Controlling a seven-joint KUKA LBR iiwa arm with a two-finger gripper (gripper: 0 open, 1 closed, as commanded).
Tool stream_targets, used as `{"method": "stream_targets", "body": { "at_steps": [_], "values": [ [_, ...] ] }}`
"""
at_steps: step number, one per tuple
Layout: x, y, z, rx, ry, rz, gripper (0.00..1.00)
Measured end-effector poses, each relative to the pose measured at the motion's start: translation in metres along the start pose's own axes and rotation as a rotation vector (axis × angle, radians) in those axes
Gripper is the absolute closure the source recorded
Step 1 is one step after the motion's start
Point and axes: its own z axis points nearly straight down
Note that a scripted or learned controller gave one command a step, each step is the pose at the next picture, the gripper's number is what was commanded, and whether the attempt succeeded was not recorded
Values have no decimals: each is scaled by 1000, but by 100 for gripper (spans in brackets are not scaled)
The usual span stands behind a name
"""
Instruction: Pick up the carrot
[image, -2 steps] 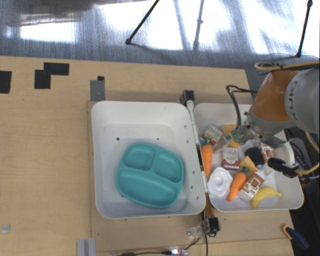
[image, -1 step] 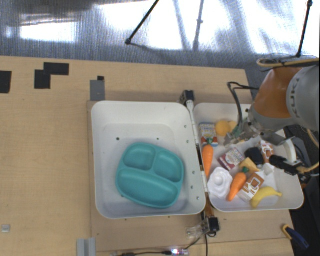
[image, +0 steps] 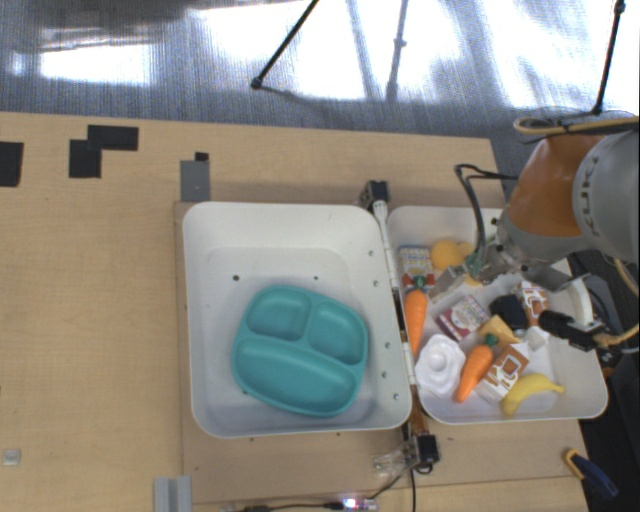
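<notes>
So there are two carrots in the right bin (image: 598, 400), which makes this a bit fun. The first carrot (image: 415, 320) lies right along the bin's left wall, green top pointing toward the far end, just beside the divider between the bins. The second carrot (image: 474, 370) sits near the middle toward the front, tilted, with its leafy end up against a yellow cheese wedge (image: 497, 328) and a white lumpy thing (image: 440, 365) touching its left side. The gripper (image: 481, 265) hangs over the far part of that bin, next to a yellow lemon-looking item (image: 450, 252), well apart from the second carrot and nearer the first one's green top. I honestly can't tell whether it's open or closed from this angle (the grey and orange arm blocks a lot). There's also a banana (image: 530, 392) in the front right corner. The left bin (image: 205, 300) has a teal divided plate (image: 300, 350) lying in it, all on a wooden tabletop (image: 90, 330).
</notes>
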Motion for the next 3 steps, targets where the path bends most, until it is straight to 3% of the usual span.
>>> {"method": "stream_targets", "body": {
  "at_steps": [1,2,3],
  "values": [
    [6,-48,10,3,-1,-125,0],
    [7,-45,-1,0,1,-126,100],
    [7,-45,-1,0,1,-126,0]
  ]
}}
